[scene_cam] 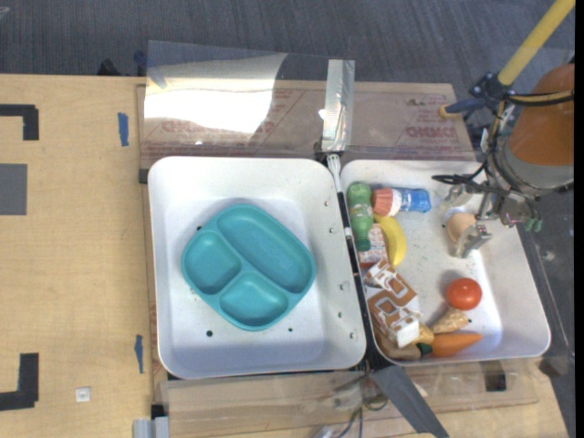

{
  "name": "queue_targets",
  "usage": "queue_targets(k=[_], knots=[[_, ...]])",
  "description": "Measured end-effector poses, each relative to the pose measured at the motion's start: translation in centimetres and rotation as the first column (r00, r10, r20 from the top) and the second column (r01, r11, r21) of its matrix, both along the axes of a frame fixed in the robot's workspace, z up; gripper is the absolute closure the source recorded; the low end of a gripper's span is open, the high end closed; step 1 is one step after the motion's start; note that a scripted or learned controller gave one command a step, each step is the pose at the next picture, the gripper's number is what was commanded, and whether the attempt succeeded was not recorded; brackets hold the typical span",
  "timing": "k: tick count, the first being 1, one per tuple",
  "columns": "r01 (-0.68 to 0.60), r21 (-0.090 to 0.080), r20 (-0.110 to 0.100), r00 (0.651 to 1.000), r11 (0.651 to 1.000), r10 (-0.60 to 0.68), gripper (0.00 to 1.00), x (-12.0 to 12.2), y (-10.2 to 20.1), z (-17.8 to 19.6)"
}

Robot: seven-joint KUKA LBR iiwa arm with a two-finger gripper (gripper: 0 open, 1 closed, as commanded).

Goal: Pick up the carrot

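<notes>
Seen from above at a slant: a wooden desk [64,245] carrying two shallow white bins side by side.

In the left bin [173,336], a teal divided plate [247,265] with three compartments, lying flat near the middle.

In the right bin [525,322], a cluster of toy foods. Along the left wall, a green bottle [361,215] at the top, a small bottle with a blue end and red band [401,201] just beside it, and a yellow banana [393,240] below. Further down, a brown-and-white patterned carton [392,307], tilted. At the bottom edge, the carrot [453,342], orange, lying on its side just right of the carton, touching a pale tan piece [453,320] above it. A red tomato [464,293] just above those. A pale egg-like item [460,224] near the upper right.

Reaching in from the right, the grey arm with orange band [543,135]; the hand [476,235] hanging over the upper right of the right bin, just beside the egg-like item, well apart from the carrot. Cannot tell how wide the hand stands.
</notes>
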State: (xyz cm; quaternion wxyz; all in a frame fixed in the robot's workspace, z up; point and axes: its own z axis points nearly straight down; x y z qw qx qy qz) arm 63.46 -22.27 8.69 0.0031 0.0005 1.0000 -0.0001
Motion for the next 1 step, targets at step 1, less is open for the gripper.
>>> queue_targets(k=[1], knots=[[-0.031,0.003,-0.002,1.0,1.0,0.031,0.0,-7.26,7.08,0.05]])
